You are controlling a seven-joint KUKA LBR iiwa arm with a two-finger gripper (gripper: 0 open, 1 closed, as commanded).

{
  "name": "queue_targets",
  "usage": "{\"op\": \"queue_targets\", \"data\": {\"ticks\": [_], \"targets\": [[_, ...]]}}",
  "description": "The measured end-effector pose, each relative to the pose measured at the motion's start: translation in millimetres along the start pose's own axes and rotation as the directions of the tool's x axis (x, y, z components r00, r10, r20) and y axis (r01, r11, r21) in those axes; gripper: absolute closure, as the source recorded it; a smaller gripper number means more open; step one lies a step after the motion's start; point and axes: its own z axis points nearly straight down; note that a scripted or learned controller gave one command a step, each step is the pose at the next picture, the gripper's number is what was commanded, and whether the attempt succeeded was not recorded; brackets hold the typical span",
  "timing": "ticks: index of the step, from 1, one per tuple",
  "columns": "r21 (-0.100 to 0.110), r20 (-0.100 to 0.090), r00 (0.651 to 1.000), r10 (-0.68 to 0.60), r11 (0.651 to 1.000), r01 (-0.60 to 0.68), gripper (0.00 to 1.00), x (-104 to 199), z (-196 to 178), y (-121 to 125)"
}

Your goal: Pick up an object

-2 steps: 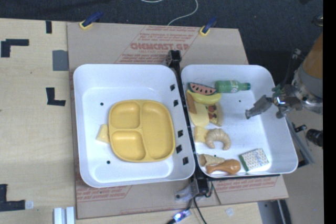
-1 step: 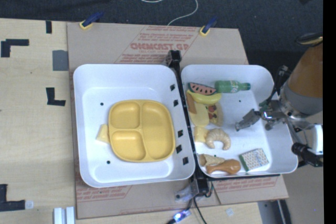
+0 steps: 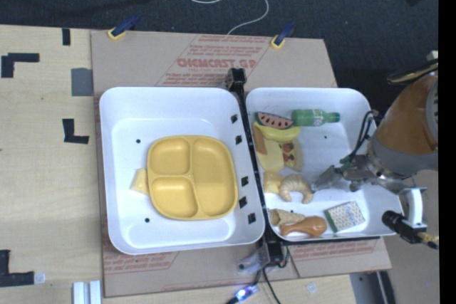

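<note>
The arm comes in from the right, over the right-hand bin, and its pincer hangs low above that bin's floor, in a bare patch right of the food pile. Whether the pincer is apart or together cannot be told, as its dark tips blur into one shape from this angle, and nothing shows between them.

The things it might pick up all lie in the same bin. Just left of the pincer tip is a croissant, close by but not clearly touching. Below the pincer, toward the bin's front edge, a small flat speckled green-grey sponge lies, and left of that a chicken drumstick. Farther up, a green bottle lies on its side near the back wall, with a watermelon slice beside it and a banana just under the slice (both hard against the divider side).

The left bin holds a yellow divided plate, and a pale yellow wedge peeks out from under its left edge. Both bins sit on a cardboard sheet on the table.
</note>
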Motion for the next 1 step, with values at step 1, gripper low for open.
{"op": "queue_targets", "data": {"ticks": [1], "targets": [[-0.009, 0.005, 1.000, -0.001, 1.000, 0.001, 0.00, -0.4, 21.5, 1.0]]}}
